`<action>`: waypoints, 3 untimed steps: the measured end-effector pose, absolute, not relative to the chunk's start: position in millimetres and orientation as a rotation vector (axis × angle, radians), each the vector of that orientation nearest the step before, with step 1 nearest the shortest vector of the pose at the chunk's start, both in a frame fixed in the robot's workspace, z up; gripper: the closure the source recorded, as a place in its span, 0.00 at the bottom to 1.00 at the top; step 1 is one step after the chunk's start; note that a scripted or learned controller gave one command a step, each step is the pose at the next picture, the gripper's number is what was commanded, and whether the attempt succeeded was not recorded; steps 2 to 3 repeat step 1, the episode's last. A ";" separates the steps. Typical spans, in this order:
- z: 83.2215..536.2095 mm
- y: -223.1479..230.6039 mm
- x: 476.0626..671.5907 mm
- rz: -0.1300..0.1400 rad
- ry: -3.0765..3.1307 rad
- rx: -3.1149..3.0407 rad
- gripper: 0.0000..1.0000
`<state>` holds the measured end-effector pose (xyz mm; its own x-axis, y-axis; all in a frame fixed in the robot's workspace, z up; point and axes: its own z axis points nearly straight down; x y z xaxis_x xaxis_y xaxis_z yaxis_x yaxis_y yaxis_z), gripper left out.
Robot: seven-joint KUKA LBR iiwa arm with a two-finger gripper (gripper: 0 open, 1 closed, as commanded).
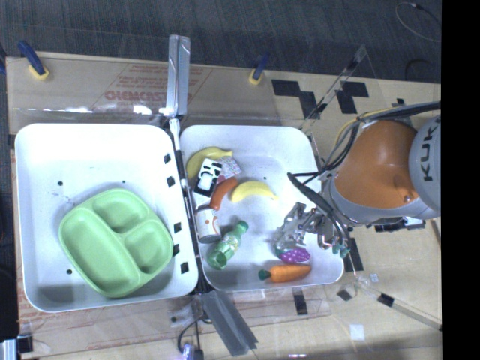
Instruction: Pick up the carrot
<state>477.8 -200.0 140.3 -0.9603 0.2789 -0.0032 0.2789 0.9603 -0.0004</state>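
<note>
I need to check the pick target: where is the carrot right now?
The carrot lies in the right bin, near its front edge, just below the purple toy and right of the green bottle.

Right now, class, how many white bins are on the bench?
2. The left bin holds a green divided plate; the right bin holds the carrot and other items.
</note>
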 end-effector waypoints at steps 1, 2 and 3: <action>140.3 -200.1 477.7 -0.001 3.107 0.442 0.00; 140.3 -200.1 477.7 -0.001 3.107 0.442 0.00; 140.3 -200.1 477.7 -0.001 3.107 0.442 0.00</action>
